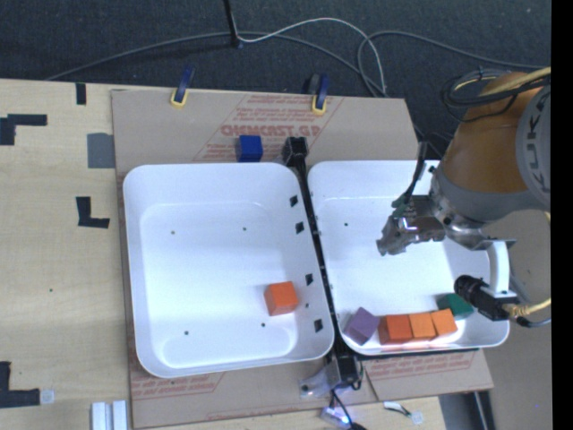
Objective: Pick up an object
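Observation:
My gripper [400, 236] hangs over the middle of the right bin [358, 182], with nothing between its fingers as far as I can see. Along that bin's front wall lie a purple block [362, 325], two orange blocks [395, 329] [422, 327], a lighter orange block [444, 323] and a green block [459, 306], partly behind the arm's fitting. A single orange cube [281, 297] sits in the left bin [161, 195], near its front right corner.
A blue block [250, 147] lies on the cardboard behind the left bin. Black clips [295, 150] hold the divider between the bins. Cables run across the dark floor at the back. The arm's body [492, 164] covers the right bin's right side.

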You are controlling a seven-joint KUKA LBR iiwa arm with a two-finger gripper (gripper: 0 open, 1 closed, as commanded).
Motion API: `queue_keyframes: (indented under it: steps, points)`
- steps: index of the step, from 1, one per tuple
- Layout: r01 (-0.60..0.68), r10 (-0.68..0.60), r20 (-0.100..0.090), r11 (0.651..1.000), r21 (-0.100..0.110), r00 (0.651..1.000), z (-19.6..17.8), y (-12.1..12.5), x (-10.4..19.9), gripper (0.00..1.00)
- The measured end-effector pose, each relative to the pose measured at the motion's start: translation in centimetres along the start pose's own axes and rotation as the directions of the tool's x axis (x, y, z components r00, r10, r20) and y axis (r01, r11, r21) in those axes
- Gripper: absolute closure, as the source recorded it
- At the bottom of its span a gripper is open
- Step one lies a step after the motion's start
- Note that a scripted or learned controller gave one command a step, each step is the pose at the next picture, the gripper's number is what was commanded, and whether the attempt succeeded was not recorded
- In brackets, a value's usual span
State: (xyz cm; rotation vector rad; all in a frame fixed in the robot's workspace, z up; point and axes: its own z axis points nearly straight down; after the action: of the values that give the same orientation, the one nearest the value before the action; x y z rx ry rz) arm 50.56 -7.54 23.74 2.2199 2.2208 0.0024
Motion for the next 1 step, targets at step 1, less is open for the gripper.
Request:
queue_keyframes:
  steps: [1]
  points:
    - [0.004, -0.004, 0.000, 1.000, 0.002, 1.000, -0.66, 2.82, 3.83, 1.00]
